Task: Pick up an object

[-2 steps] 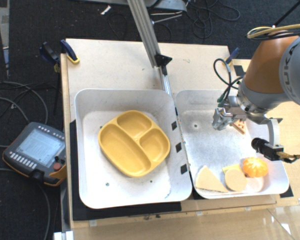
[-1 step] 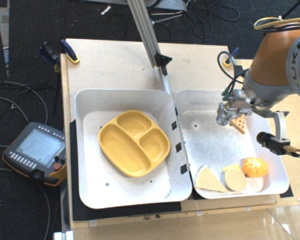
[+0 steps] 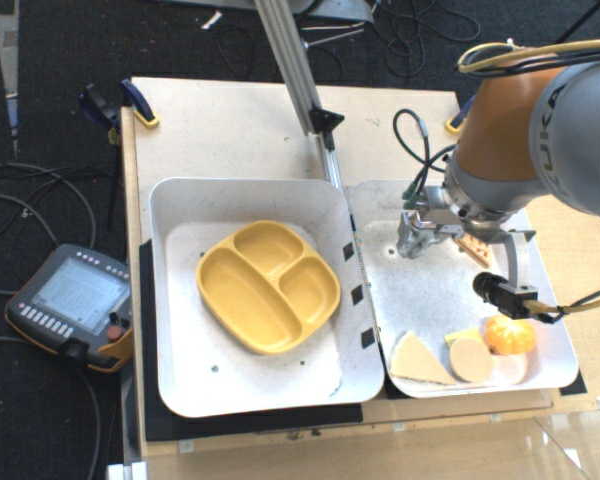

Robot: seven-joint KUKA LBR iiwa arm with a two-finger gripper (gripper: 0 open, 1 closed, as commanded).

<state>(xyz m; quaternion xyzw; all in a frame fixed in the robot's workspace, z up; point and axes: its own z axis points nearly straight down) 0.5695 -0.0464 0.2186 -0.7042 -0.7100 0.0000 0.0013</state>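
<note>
- Worktop [image 3: 230, 128] carries two white bins side by side; arm [image 3: 530, 118] reaches in from the right over the right bin [image 3: 420, 298].
- Left bin [image 3: 180, 228] holds a yellow divided plate [image 3: 268, 285], well apart from the arm.
- Candidates lie in the right bin's near corner: pale wedge [image 3: 420, 360], round pale piece [image 3: 472, 361], orange fruit [image 3: 508, 336], clustered and touching.
- Gripper [image 3: 417, 240] hangs over bare bin floor at the far side, nothing between its fingers; cannot tell if spread or pressed together.
- Best: shift toward the near corner, descend over the wedge at the cluster's edge, avoid the bin wall.
</note>
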